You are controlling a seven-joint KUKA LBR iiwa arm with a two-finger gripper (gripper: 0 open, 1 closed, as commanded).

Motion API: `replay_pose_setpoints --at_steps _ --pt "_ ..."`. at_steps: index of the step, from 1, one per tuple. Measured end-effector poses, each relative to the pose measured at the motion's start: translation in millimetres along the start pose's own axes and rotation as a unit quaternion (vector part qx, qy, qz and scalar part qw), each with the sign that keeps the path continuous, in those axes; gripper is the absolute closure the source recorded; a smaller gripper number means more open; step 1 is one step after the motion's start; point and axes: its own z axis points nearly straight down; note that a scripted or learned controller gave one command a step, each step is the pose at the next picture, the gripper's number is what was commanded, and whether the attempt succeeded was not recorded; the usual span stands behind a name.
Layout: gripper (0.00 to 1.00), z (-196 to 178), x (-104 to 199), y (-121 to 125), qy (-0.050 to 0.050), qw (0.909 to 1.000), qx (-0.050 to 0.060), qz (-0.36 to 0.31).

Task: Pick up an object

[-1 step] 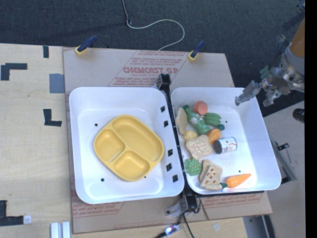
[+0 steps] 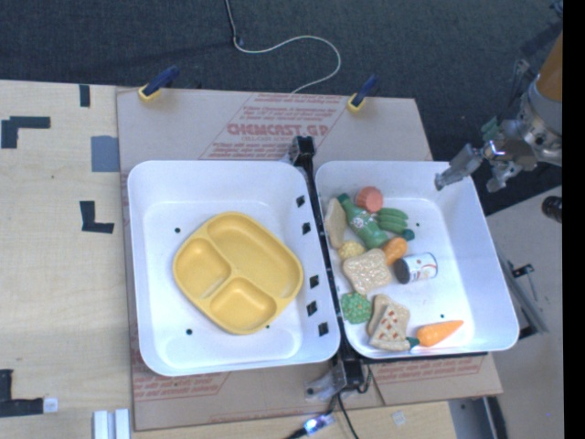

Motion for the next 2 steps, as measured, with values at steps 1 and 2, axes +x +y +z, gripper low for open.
replay_pose_setpoints --at_steps 1,2 --pt "0.00 67 -3 1 0.000 1.0000 0.003 0.000" --pt "0.00 121 7 -2 0.001 1.0000 0.003 0.000"
